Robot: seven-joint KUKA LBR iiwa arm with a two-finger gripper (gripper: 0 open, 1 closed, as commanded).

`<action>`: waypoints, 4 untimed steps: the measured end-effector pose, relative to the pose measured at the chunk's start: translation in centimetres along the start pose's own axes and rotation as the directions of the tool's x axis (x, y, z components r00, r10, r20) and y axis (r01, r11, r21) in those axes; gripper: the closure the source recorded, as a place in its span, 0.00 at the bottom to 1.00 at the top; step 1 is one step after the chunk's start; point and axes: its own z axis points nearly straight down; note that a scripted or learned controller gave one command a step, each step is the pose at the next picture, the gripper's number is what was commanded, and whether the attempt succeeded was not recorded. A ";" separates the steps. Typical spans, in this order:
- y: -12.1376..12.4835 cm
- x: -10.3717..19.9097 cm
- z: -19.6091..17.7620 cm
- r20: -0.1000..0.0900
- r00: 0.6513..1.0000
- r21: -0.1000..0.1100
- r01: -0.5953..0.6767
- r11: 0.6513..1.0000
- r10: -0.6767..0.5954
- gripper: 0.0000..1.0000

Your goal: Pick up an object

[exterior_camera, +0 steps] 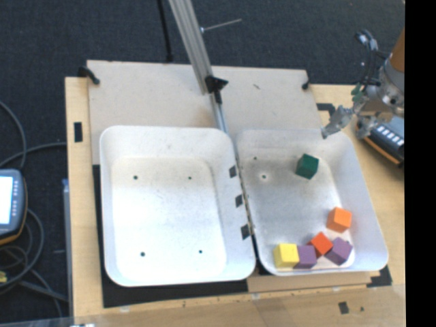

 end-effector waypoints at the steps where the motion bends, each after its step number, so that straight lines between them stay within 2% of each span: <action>1: -4.6 2.0 15.9 -0.004 1.000 0.006 -0.008 1.000 0.008 0.00; 2: 0.3 3.3 17.7 -0.001 1.000 -0.006 -0.004 1.000 0.004 0.00; 3: 0.8 7.4 17.7 -0.003 1.000 -0.002 -0.003 1.000 0.003 0.00; 4: 0.8 7.1 16.6 -0.002 1.000 -0.003 -0.006 1.000 0.006 1.00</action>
